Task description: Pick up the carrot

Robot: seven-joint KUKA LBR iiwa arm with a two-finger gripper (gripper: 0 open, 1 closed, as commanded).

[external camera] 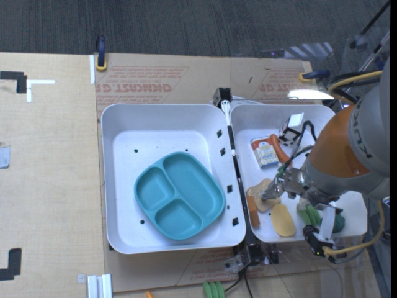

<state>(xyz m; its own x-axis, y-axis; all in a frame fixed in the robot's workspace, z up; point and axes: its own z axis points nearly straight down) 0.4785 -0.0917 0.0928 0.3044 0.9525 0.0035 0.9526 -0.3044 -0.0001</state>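
Camera view: cardboard-covered bench point(142, 82) is sitting w/ dark carpet behind it, two white bins side by side on top. Left bin point(118, 166) is holding a teal 3-compartment plate point(180, 194), lying at a slant. Right bin point(248, 120) is holding the clutter: a small packet w/ red and white label point(265, 153) near the bin's middle, the carrot point(279, 148) lying just beside that packet on its right, a tan piece point(257, 194), a yellow oval piece point(283, 220), a thin orange stick point(253, 213) by the left wall, a green item point(310, 216). Arm w/ orange band point(335, 151) is reaching in from the right. Gripper point(273, 191) is hovering over the tan piece, below the carrot and apart from it; can't tell if it's gripping or released.
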